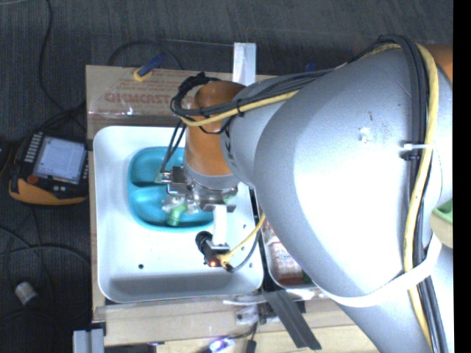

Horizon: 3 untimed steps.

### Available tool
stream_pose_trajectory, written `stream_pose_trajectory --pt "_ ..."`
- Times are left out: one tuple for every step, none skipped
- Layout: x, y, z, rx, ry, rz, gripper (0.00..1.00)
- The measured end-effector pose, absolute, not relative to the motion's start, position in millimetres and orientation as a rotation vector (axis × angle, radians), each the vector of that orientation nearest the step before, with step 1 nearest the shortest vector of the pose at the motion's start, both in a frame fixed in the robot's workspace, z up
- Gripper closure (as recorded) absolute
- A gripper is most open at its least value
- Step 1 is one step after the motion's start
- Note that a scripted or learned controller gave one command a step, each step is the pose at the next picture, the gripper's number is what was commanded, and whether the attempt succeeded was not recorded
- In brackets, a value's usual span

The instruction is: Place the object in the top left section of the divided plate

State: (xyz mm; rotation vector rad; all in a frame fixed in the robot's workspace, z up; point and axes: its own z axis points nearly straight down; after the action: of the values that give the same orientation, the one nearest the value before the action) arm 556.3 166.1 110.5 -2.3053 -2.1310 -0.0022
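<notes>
The tool [179, 206] hangs low over the blue divided plate [145, 175] in the left bin [118, 271], likely positioned for placing. A small green object [175, 214] sits at its tip, but I cannot tell whether it is gripped.

One camera looks down aslant on the bench [147, 87], arm [346, 168] looming near.

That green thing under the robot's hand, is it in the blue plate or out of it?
In. The green object sits within the blue divided plate, near its lower rim, under the hand.

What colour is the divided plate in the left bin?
Bright turquoise blue, seen in the camera view: the divided plate lies in the white left bin, partly under the arm.
</notes>
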Motion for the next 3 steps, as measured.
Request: stream_pose_trajectory --pt "623.1 108 153 -2.305 -2.136 0.009 1.00" --pt "623.0 108 153 -2.305 -2.136 0.009 0.00" --pt "566.4 27 257 -2.245 -2.198 0.007 0.00"
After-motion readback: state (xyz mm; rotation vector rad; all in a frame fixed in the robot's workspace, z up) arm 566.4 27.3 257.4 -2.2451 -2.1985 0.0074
